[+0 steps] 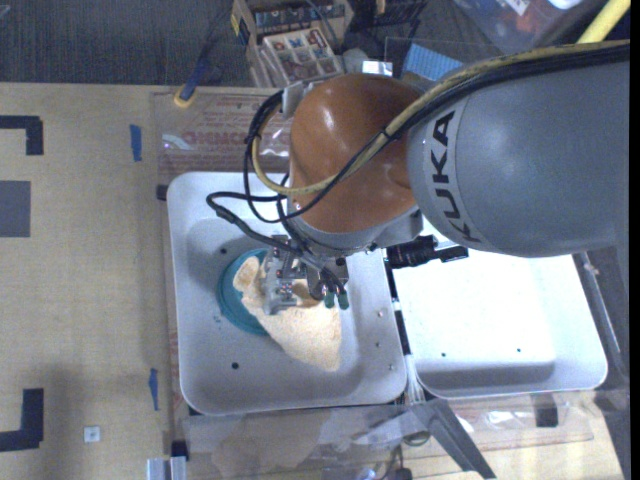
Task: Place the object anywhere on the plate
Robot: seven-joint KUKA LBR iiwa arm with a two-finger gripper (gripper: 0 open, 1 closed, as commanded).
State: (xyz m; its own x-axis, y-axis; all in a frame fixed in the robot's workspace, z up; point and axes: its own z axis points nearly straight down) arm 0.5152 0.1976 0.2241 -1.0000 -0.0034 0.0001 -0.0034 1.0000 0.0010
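Here the arm bends over the left bin, pincer low, state seemingly untellable.

Teal-blue plate, pale tan object, white bins, grey arm with orange band

plate: mostly hidden | arm: cut off at right edge

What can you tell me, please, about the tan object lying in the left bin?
The tan object looks like a flat, roughly triangular slice with a pale, crumbly, bread-like surface. It lies in the left bin, its upper end overlapping the blue plate and its pointed end resting on the bin floor toward the near edge. The gripper hangs directly over its upper part, hiding that end; contact cannot be judged.
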